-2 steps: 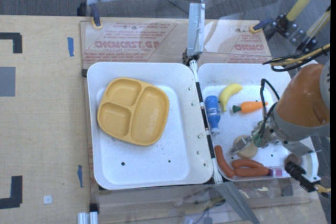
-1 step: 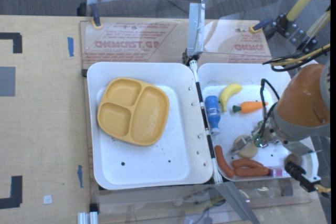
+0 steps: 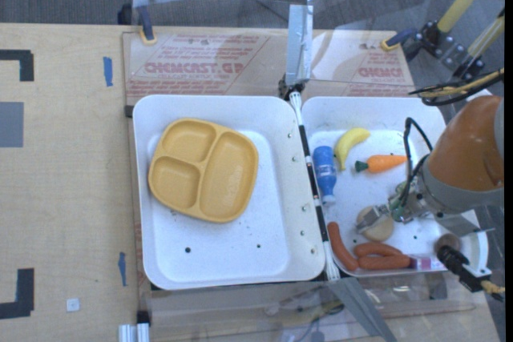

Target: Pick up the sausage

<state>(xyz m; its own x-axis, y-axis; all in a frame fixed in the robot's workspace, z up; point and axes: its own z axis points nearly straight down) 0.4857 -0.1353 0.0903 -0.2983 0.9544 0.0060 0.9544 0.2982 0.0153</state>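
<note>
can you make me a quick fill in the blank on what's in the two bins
1. The yellow plate lies in the ____ bin.
2. The banana lies next to the ____ bottle.
3. The sausage lies along the ____ edge of the right bin.
4. The gripper hovers above the right bin, below the orange ____.

Missing words: left; blue; near; carrot

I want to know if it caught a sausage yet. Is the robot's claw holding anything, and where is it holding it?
It cannot be told. The gripper is low in the right bin, by a tan lump, just above the sausages. They lie on the floor of the bin.
</note>
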